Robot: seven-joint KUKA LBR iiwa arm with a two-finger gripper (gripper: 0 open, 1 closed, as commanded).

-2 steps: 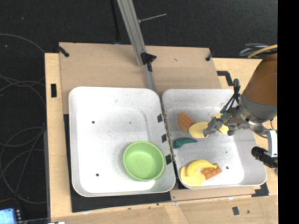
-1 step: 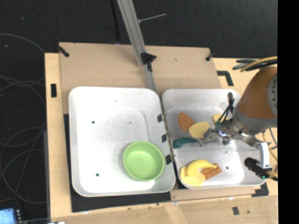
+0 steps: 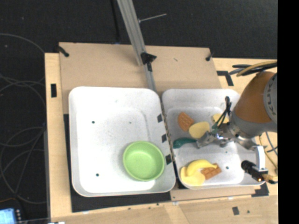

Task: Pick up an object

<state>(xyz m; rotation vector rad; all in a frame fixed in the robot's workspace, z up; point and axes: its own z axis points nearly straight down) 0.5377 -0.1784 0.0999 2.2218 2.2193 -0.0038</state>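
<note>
We see arm (image 3: pixel 254 104) reaching in from right over right bin (image 3: pixel 187 97). Claw (image 3: pixel 209 139) low near bin middle, above teal utensil (image 3: pixel 183 143); we cannot tell claw state. Pale yellow piece (image 3: pixel 199 129) just beside claw, orange waffle-like piece (image 3: pixel 185 121) to its left. Yellow banana-like toy (image 3: pixel 195 171) at bin's near edge, brown piece (image 3: pixel 210 172) touching it. Left bin (image 3: pixel 103 111) holds green bowl (image 3: pixel 143 160), upright, near its right wall. Both bins sit on tan worktop (image 3: pixel 121 64).

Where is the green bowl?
The green bowl sits in the left bin, in its near right corner, beside the wall shared with the right bin.
</note>
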